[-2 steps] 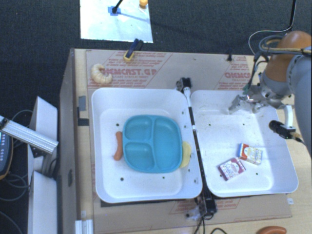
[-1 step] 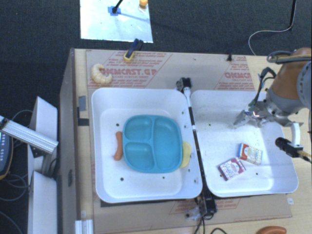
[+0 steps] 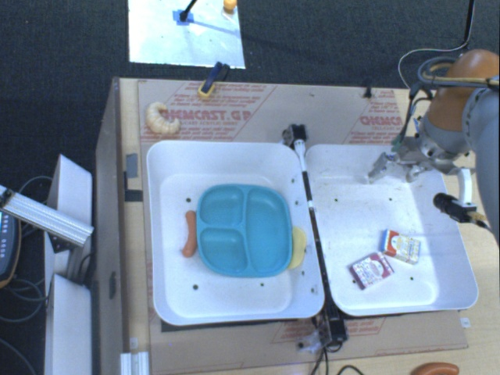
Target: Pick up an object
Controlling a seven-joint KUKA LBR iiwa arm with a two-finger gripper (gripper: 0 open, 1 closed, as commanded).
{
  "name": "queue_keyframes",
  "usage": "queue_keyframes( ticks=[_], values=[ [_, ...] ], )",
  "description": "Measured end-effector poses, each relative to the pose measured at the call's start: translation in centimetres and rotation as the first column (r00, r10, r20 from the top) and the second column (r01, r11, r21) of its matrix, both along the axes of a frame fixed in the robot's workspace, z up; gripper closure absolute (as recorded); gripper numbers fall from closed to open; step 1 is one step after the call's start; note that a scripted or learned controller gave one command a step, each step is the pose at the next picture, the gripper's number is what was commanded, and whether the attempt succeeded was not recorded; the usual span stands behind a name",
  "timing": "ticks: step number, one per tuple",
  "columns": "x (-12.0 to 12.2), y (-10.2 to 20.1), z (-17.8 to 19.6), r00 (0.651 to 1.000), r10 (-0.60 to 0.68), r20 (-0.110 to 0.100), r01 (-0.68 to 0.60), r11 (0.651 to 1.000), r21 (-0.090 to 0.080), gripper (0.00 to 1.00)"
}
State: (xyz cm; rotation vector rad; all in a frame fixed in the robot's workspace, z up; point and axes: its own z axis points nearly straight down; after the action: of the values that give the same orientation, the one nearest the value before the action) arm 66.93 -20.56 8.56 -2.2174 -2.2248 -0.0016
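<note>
over the right bin (image 3: 437, 287), near its far rim, the jaws (image 3: 397, 167) hang below the grey arm (image 3: 457, 123) that reaches in from the right edge of the worktop (image 3: 234, 112). two fingers splay outward toward the bin floor with a clear gap between them, so the jaws are wide and hold nothing. the nearest candidates for the pick lie in the same bin: a small carton (image 3: 401, 246) with a white, red and yellow face, and just beside it a dark red packet (image 3: 372, 270). both sit toward the near edge of the bin, well apart from the jaws and slightly to the arm's side of them. the packet's long axis runs at a slant, roughly from near-left to far-right; the carton is closer to square and lies slightly tilted. the left bin (image 3: 172, 209) holds a blue divided plate (image 3: 242, 229), an orange sausage-shaped item (image 3: 189, 233) just beside the plate's left edge, and a yellow item (image 3: 298, 245) partly under its right edge; these are farther off. judged from this layout, the coming move calls for travel toward the near edge, then a descent, with the fingers set across the narrow side of the chosen item.
</note>
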Motion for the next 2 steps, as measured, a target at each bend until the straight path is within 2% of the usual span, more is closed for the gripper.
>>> queue_keyframes(
  ticks=[1,2],
  values=[
    [-1.3,0.1,18.8,1.0,0.001,0.01,-0.001,1.0,-0.005,0.0],
    [-0.7,1.5,1.9,1.0,0.001,-0.004,-0.001,1.0,0.0,0.0]
  ],
)
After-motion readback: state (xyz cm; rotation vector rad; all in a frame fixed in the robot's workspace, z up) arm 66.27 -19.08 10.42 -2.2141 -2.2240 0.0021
